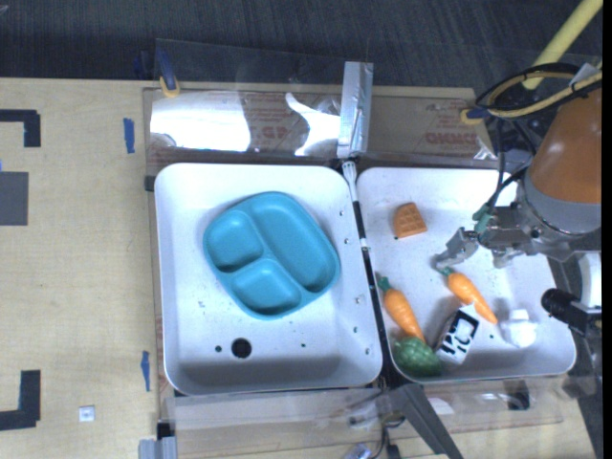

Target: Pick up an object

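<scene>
You're at the approach step: the tool (pixel 461 247) hangs with fingers spread and nothing between them, just above the small orange toy carrot (pixel 472 296) in the right white bin (pixel 564 357), so lower and close next.

The arm (pixel 574 161) is cut off by the picture's right edge, so its body shows in part. It covers the right bin's (pixel 421 185) far right corner and part of that bin's right rim. The gripper (pixel 457 249) is small and blurred, and its fingertips cannot be made out. At the right bin's near edge, a black-and-white item (pixel 460 334) bears markings too small to read. The white object (pixel 519 330) near the near right corner is too blurred to name.
</scene>
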### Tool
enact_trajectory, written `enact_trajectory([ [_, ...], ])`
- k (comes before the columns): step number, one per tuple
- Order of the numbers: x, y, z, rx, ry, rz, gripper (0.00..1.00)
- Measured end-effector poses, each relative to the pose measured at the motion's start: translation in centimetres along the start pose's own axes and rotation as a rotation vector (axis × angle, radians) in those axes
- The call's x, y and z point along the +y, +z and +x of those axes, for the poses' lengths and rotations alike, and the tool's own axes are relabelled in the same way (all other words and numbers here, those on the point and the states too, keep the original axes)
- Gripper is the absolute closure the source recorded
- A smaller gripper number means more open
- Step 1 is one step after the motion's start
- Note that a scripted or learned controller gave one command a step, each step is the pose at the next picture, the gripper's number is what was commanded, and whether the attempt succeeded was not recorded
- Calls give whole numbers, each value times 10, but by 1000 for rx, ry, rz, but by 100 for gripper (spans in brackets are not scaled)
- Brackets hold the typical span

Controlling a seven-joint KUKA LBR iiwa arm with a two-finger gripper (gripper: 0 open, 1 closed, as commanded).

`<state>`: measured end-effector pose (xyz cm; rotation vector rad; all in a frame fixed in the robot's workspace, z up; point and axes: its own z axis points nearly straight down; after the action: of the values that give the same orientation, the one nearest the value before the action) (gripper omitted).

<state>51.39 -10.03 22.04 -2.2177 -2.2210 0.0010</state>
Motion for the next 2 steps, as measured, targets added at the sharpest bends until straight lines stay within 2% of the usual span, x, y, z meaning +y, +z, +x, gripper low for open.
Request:
enact_trajectory([
  [1, -26, 133, -23, -2, 107, -8, 0],
  [2, -9, 134, -44, -1, 178, -8, 0],
])
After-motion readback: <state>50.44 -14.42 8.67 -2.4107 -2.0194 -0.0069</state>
